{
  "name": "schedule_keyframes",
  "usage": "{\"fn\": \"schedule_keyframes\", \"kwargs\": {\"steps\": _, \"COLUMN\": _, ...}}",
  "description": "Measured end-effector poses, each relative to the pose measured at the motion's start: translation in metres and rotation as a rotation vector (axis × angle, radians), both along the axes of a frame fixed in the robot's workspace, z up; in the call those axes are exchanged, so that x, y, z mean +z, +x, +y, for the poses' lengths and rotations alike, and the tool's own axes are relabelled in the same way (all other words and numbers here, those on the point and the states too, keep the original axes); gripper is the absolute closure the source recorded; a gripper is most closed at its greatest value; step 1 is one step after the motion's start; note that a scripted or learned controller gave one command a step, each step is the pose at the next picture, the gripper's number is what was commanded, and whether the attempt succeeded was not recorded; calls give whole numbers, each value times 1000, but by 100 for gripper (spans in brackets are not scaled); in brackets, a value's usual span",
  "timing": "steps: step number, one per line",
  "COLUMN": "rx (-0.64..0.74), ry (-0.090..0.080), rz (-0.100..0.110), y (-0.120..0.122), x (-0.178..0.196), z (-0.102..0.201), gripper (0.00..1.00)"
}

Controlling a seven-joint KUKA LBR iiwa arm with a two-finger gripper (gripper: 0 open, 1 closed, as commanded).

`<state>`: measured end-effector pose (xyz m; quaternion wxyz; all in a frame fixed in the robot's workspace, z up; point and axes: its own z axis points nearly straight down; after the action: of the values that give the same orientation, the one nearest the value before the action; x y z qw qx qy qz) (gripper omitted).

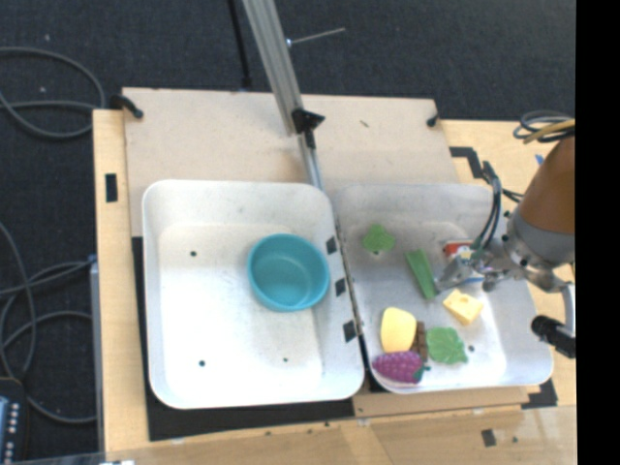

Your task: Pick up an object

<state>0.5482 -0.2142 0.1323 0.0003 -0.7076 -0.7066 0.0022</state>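
Note:
My gripper (463, 275) hangs low over the right bin (504, 356), reaching in from the right on the grey arm with its orange band (554, 187). A pale yellow wedge (464, 307) lies just below the gripper. A long green block (421, 273) lies just to the gripper's left. Farther left and up sits a small green piece (378, 239). Near the bin's front edge a yellow rounded object (397, 328), a green leafy piece (446, 345) and a purple bunch of grapes (398, 365) lie close together. Whether the gripper touches anything is unclear.
The left bin (184, 356) holds a blue bowl (288, 271) near its right side. A slanted metal post (276, 56) rises behind the wall between the bins. Cables lie on the dark floor to the left.

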Motion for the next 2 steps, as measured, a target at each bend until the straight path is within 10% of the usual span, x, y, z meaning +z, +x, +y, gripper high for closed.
{"fn": "schedule_keyframes", "kwargs": {"steps": 1, "rx": -1, "ry": -1, "rz": -4, "y": 0, "x": -31, "z": -3, "gripper": 0}}
{"fn": "schedule_keyframes", "kwargs": {"steps": 2, "rx": -3, "ry": -1, "rz": -12, "y": 2, "x": -18, "z": -3, "gripper": 100}}
